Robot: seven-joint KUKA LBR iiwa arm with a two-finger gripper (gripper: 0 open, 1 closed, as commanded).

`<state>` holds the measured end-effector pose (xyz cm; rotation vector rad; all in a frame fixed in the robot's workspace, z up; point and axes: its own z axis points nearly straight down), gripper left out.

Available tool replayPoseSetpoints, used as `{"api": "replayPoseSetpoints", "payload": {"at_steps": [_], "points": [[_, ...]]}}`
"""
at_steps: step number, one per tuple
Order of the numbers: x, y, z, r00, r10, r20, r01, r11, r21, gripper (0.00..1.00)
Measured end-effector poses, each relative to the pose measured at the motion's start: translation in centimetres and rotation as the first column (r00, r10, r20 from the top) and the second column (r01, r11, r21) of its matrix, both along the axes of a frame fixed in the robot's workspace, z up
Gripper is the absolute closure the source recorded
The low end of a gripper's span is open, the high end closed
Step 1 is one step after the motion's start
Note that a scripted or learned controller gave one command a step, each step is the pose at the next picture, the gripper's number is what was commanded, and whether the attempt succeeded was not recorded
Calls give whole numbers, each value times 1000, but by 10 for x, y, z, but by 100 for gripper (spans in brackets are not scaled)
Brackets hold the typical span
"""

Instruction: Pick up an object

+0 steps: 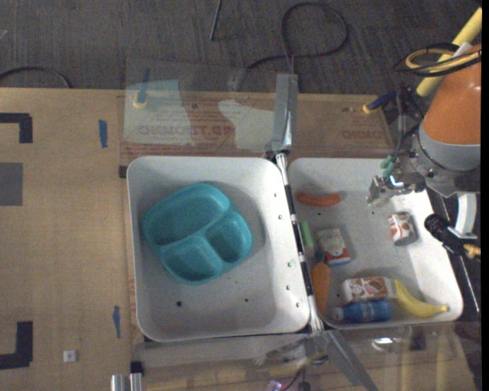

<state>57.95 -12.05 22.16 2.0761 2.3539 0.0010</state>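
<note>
Above the right bin (451, 263), the gripper (384, 187) is seen, its state untellable. A small carton (402, 227) lies nearby; a miss is risked if the descent is misaligned.

A tan wooden table (61, 229) carries blue tape strips (102, 134) and black corner marks (18, 126). Beyond it lies dark grey carpet (114, 34), crossed by black cables (313, 23).

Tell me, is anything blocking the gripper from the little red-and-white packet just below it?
Nothing visible does. The gripper hovers over the right bin's far side, and only bare white floor lies between it and the packet.
</note>
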Motion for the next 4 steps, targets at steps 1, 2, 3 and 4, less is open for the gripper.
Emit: {"api": "replayPoseSetpoints", "payload": {"at_steps": [1, 2, 3, 4], "points": [[0, 1, 0, 1000, 1, -1, -1, 1000, 0, 0], [-22, -46, -121, 992, 124, 0, -124, 992, 0, 0], [-21, -47, -111, 993, 122, 4, -122, 993, -1, 100], [36, -71, -31, 1000, 2, 1, -2, 1000, -1, 100]]}}
